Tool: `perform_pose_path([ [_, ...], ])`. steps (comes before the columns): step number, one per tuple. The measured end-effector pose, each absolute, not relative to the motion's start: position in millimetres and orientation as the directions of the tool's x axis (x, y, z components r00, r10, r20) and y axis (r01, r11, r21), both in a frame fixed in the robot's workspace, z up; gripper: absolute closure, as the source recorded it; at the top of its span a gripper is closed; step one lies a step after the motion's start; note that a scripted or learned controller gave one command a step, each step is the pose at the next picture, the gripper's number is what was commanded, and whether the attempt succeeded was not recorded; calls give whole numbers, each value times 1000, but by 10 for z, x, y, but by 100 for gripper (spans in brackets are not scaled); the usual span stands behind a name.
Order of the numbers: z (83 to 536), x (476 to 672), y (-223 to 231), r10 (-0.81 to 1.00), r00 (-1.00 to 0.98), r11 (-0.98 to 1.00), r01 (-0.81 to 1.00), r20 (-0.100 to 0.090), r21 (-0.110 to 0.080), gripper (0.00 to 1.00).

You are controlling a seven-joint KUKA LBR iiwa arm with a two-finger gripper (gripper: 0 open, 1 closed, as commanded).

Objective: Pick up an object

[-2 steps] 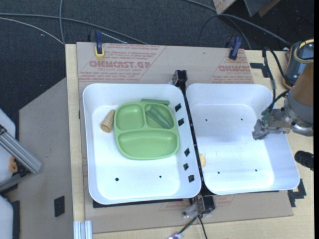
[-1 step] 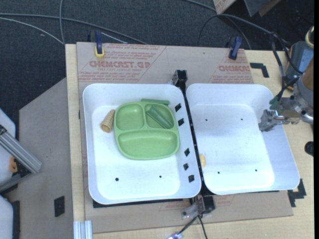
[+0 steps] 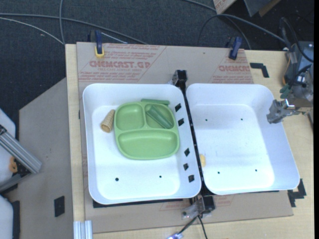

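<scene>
Targets: green divided plate point(image 3: 146, 136) lies in the left bin point(image 3: 94, 178); a small tan cone point(image 3: 107, 121) rests just beside the plate's left edge, and a dark green piece point(image 3: 160, 116) lies in the plate's upper right compartment.
Other item: a small yellowish bit point(image 3: 202, 160) sits at the divider between the bins, on the right bin's point(image 3: 279, 178) side.
Step in hand: approach, judged from the layout; nothing has been picked yet and the hand is well apart from every object.
Doing it well: the cone looks the easiest choice, being small and lying free on the bin floor; come straight down over it, keeping clear of the plate's rim. The plate is broad and flat, so it would likely call for a pinch on its rim.
Risk: the cone may roll or slide against the plate when touched.
Arm pose: the arm enters from the right, low over the tabletop point(image 3: 124, 59), its wrist near the right bin's upper right rim.
Hand point(image 3: 275, 113): sits at that rim, pointing toward the bins; whether it is spread or pressed together cannot be told, as it is small and blurred.
</scene>
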State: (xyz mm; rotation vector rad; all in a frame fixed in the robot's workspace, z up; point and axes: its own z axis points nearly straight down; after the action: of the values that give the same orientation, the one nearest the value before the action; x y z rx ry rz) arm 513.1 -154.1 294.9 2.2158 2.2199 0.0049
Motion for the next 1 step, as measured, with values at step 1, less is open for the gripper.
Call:
perform_pose_path([
  [1,2747,5197,-993,1000,-5,5,1000,3,-2,100],
])
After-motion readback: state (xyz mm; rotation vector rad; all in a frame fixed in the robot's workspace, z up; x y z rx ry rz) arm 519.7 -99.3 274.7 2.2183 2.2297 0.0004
